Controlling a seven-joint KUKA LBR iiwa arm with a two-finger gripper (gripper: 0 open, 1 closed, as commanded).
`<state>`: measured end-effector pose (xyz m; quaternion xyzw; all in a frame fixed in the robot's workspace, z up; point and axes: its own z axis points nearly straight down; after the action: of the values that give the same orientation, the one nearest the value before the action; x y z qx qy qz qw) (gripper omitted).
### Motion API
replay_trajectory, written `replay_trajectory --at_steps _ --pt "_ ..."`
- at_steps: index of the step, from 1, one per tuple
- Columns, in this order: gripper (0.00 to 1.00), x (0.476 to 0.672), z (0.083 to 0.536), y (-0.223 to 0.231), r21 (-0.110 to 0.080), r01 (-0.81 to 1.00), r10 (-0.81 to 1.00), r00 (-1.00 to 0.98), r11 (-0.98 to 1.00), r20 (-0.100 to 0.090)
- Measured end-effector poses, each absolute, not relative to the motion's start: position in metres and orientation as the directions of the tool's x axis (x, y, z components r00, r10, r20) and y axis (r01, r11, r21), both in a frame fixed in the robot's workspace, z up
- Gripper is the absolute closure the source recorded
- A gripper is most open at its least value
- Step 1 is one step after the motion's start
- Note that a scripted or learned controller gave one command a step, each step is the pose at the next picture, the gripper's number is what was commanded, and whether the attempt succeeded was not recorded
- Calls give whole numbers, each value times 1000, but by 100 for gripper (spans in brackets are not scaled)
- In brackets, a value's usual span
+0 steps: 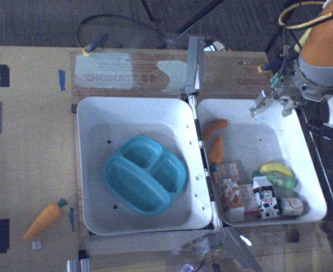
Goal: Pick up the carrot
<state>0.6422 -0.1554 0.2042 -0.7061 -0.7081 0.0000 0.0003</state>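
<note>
A small orange carrot [216, 150] with a green top lies against the left wall of the right bin [316, 191], pointing up and down. A second, larger carrot [42, 220] lies on the wooden bench outside the bins, at the lower left. My gripper [274, 106] hangs over the right bin's far right corner, well to the right of and above the bin carrot. Its two fingers [259, 107] stand apart, open, with nothing between them.
An orange-red sausage-shaped piece [214, 127] lies just above the bin carrot. Small boxes [234, 192], a cow-print carton [265, 200], a banana [275, 169] and a green item [282, 180] crowd the right bin's near end. A blue divided plate [145, 174] sits in the left bin [93, 118].
</note>
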Motion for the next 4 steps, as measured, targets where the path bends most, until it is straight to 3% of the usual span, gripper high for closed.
replay_trajectory --at_steps 1,2,3,4 --pt "0 646 150 -194 -2 993 993 114 -114 1" --pt "0 635 86 -151 3 989 989 -149 149 -1" --pt "0 636 85 -101 1 951 951 308 -308 0" --pt "0 595 87 -94 2 990 990 140 -140 2"
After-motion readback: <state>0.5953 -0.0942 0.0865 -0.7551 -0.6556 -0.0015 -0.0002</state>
